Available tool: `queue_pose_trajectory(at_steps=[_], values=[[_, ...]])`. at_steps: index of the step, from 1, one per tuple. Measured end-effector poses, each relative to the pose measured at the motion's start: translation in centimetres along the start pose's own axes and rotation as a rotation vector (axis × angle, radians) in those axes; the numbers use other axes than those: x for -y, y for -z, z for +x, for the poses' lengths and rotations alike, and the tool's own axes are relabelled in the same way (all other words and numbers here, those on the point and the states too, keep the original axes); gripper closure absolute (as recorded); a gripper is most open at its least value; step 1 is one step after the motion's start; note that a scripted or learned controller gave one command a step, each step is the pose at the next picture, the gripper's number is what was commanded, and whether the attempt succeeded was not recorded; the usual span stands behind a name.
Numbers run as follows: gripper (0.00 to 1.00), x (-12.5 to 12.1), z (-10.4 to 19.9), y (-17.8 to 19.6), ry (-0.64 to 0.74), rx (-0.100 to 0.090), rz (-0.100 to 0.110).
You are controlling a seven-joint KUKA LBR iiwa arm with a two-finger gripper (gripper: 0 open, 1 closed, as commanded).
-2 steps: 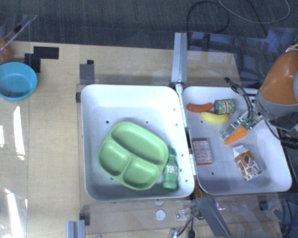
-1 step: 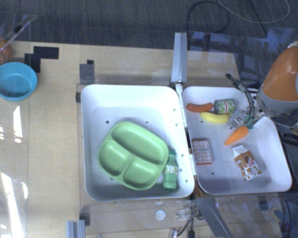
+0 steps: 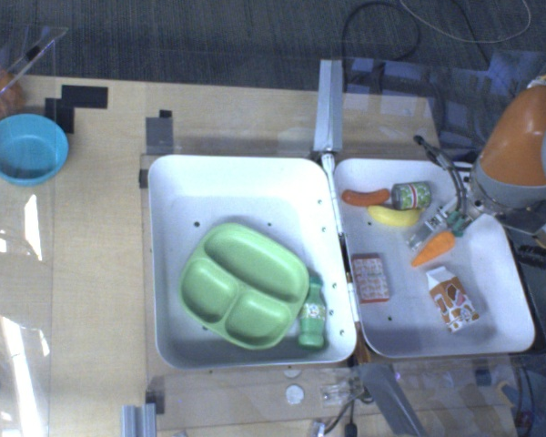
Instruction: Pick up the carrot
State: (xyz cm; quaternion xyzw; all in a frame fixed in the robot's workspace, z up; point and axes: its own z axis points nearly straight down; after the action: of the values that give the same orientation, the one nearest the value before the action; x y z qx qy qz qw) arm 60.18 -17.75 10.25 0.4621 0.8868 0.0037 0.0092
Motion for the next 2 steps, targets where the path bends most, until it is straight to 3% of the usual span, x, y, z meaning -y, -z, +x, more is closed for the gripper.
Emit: queue_pose_trajectory(at_steps=[1, 2], values=[[1.00, -0.32, -0.10, 1.31, 0.002, 0.006, -0.007], [0.00, -0.32, -0.10, 1.31, 0.002, 0.006, -0.007]])
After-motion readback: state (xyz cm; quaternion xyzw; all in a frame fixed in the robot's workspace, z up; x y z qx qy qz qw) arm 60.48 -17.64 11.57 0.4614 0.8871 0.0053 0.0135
